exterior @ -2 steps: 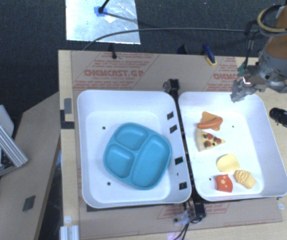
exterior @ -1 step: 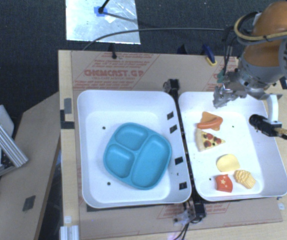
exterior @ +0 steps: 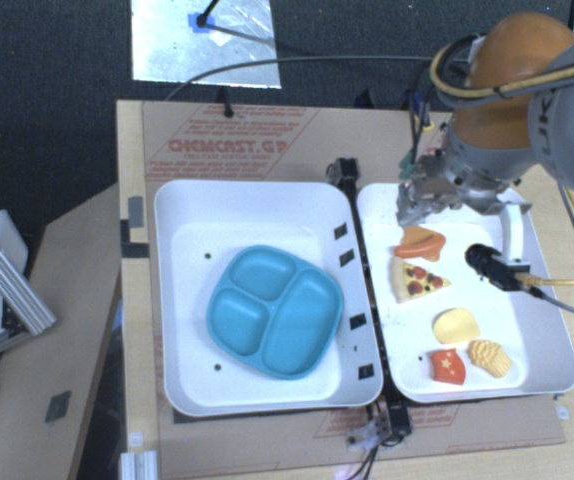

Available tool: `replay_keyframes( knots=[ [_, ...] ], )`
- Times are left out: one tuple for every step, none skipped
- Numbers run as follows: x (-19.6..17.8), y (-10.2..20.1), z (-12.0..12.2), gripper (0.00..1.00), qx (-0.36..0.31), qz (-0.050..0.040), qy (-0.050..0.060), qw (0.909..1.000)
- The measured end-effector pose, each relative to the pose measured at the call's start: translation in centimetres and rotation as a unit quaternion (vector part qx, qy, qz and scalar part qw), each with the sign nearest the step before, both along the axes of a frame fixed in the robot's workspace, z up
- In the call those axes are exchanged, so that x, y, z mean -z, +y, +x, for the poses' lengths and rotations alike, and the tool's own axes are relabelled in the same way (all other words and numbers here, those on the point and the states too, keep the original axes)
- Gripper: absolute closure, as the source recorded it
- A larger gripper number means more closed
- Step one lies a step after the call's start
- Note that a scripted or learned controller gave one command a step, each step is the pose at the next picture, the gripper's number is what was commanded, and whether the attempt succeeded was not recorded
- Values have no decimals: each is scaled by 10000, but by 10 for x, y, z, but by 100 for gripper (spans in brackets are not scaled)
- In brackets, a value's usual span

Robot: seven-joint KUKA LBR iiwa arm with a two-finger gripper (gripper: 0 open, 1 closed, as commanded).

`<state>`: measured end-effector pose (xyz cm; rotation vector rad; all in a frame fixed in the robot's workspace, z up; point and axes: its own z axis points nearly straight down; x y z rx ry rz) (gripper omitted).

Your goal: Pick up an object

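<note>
Orange and grey, the arm (exterior: 527,78) leans in from the upper right, its gripper (exterior: 419,206) low over the far end of the right bin (exterior: 547,343). How its jaws stand I cannot tell. Just below it lie an orange piece (exterior: 419,241), a pizza slice (exterior: 416,280), a yellow lump (exterior: 455,325), a red piece (exterior: 447,366) and a ridged pastry (exterior: 490,356). A blue tray (exterior: 273,311) sits in the left bin (exterior: 182,268).

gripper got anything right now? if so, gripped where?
Cannot tell. The gripper sits low at the far end of the right bin, just above the orange toy food piece, and nothing visibly sits between its tips.
</note>
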<state>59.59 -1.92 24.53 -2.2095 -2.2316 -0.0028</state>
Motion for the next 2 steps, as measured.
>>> replay_keyframes(
  knots=[
    [-5, 53, -19, 100, -4, 0, 3, 10000],
    [1, 107, -24, 100, -4, 1, 3, 10000]
  ],
)
